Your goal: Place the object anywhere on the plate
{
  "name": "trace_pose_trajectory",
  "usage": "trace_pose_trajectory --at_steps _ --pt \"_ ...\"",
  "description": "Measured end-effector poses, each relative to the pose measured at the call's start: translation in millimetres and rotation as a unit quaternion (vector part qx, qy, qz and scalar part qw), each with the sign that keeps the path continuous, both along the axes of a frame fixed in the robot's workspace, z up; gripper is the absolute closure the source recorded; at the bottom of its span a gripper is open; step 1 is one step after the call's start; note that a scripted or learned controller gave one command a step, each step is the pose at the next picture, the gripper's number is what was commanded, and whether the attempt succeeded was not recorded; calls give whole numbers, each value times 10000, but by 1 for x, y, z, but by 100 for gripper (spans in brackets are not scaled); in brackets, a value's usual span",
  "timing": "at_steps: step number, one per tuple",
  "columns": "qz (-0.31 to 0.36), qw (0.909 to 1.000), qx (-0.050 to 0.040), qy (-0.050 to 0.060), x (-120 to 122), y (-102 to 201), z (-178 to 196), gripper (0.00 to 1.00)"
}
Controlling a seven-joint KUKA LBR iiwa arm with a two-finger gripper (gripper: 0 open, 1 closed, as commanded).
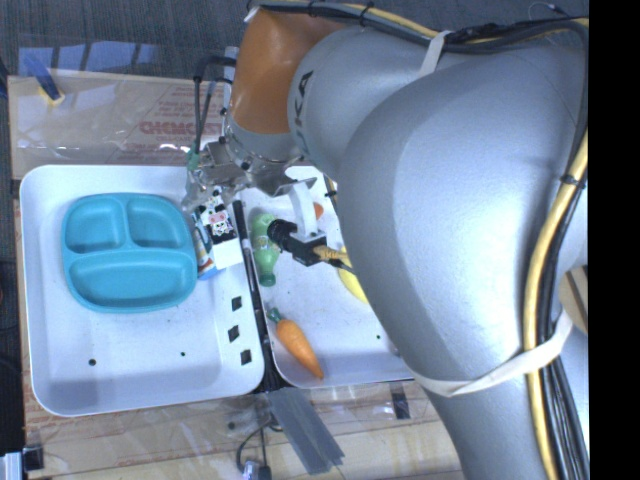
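A blue divided plate [130,251] lies in the left bin [120,368], toward its back. My gripper [217,226] hangs over the plate's right rim, close to the wall between the two bins. A small blue and orange bit [206,264] shows just below it at the plate's edge; I cannot tell what it is or whether it is held. In the right bin [340,363] lie an orange carrot [297,347], a green object [265,251] and a yellow object [350,283] partly hidden under the arm.
The big grey arm [450,218] with its orange band [270,68] covers most of the right bin. A black connector [290,243] juts from the wrist above the green object. Clear plastic sheeting [110,118] lies behind the left bin.
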State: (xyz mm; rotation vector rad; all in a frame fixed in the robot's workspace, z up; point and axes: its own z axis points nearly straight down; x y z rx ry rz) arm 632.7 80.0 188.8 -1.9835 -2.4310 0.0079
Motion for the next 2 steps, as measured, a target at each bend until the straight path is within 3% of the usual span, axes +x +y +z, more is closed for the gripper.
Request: trace_pose_trajectory --at_steps 1,2 --pt "6 10000 1 -1 0 1 0 0" --pt "-638 9980 -3 17 -9 -44 0 0"
